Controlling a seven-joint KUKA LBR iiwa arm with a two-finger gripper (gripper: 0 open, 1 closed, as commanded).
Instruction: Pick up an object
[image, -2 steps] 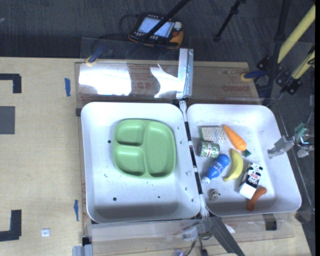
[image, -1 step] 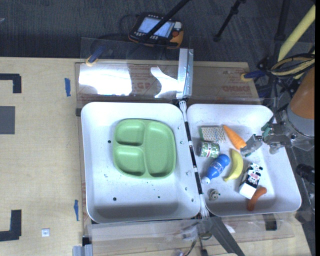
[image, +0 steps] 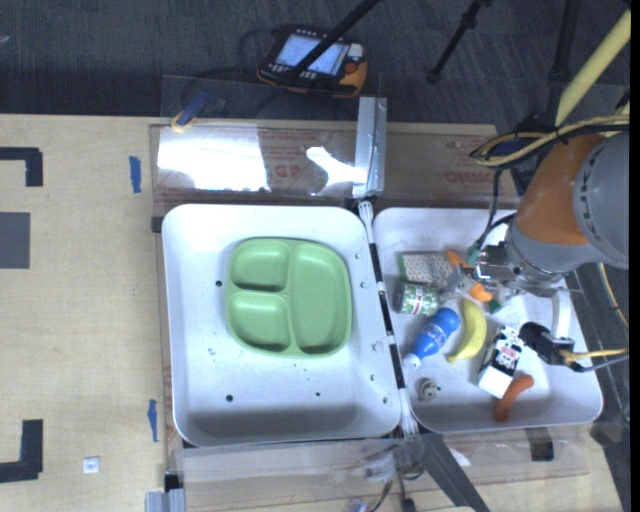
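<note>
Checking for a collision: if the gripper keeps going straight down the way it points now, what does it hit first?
Probably the yellow banana, beside the blue plastic bottle in the right white bin; the gripper hangs near it, but depth is unclear.

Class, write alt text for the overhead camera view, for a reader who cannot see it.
A grey robot arm with an orange band reaches from the right over the right white bin, which holds a yellow banana, a blue plastic bottle and other small items. The left white bin holds a green divided plate.

Green divided plate (image: 291, 295) in left bin (image: 190, 400); right bin (image: 580, 400) holds banana (image: 469, 335), blue bottle (image: 434, 334), can (image: 419, 299); arm (image: 570, 205) at frame right.
</note>
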